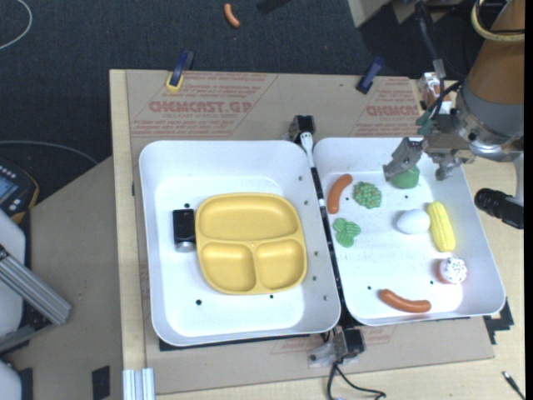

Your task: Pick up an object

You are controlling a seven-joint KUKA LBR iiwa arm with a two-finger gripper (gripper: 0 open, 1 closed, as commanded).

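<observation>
We are in a robotics lab or a test workshop, not in a home. We see a bench made from a board (275,98) that carries printed trade lettering, and blue clamps (178,69) hold it at the back edge. It stands on dark carpet (100,23) where loose cables (17,11) lie. A metal profile (29,286) leans at the left. The food in the right bin (479,261) is plastic, like the toy corn cob (440,226).

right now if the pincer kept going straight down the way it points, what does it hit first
Most likely the green toy right under the pincer at the far end of the right bin. Depth is hard to judge from this slanted view, so it may land just beside it.
</observation>
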